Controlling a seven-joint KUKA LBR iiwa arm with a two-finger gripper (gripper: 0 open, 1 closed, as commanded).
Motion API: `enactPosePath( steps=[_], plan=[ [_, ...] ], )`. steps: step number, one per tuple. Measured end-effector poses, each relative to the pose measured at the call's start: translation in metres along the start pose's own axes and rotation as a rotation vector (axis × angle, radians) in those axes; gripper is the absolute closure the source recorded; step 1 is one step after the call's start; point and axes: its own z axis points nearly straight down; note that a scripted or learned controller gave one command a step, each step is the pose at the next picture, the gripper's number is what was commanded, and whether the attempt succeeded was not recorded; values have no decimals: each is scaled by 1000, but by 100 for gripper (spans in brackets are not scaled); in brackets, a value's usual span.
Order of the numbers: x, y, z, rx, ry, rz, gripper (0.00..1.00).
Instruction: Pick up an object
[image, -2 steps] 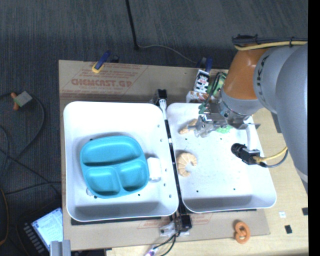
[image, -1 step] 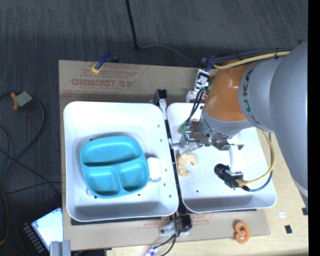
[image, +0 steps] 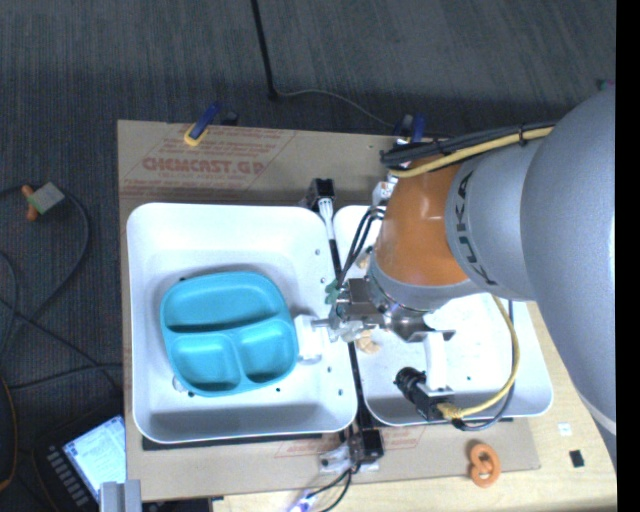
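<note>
A light blue divided tray (image: 228, 332) lies flat in the left white bin (image: 150, 250). My gripper (image: 343, 322) hangs low over the ridge between the two bins, just right of the tray, with the orange band and grey arm above it covering much of the right bin (image: 520, 385). A small tan object (image: 367, 344) lies in the right bin right beside the gripper, partly hidden by it. A small white piece (image: 310, 347) sits by the tray's right edge in the left bin.
An orange ring (image: 483, 462) lies on the bench in front of the right bin. Blue clamps (image: 203, 120) hold the board's far edge. A black connector with a yellow cable (image: 420, 392) hangs over the right bin. Cables run across the floor on the left.
</note>
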Motion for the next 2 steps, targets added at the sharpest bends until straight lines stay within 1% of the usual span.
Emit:
enactPosePath(
  steps=[1,2],
  plan=[
    [-78,19,0,-1,-2,4,100],
    [-42,-11,-20,-1,0,1,100]
  ],
)
